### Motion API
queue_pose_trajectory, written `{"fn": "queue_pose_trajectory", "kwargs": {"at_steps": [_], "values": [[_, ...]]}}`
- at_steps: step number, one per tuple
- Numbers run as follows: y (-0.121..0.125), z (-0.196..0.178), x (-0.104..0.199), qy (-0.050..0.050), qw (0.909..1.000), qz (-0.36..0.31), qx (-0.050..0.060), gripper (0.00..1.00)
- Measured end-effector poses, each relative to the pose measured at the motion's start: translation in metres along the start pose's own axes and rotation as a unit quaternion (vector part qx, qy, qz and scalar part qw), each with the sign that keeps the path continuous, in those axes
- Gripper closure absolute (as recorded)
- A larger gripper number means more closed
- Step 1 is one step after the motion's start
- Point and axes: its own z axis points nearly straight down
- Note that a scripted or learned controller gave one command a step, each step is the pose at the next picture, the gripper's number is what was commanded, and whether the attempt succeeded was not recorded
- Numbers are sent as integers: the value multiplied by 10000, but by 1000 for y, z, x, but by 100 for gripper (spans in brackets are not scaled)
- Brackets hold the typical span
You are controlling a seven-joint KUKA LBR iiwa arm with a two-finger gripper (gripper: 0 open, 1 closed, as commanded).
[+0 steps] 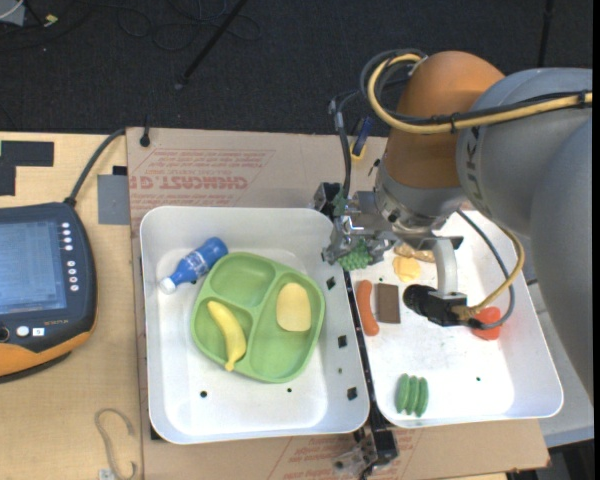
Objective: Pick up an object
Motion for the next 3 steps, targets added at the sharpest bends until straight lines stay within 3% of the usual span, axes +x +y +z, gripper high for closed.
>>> {"fn": "queue_pose_trajectory", "kwargs": {"at_steps": [1, 2, 3], "values": [[28, 12, 46, -8, 10000, 7, 3, 100], [49, -1, 53, -7, 10000, 13, -3, 100], [50, 2, 47, -15, 10000, 26, 12, 100]]}}
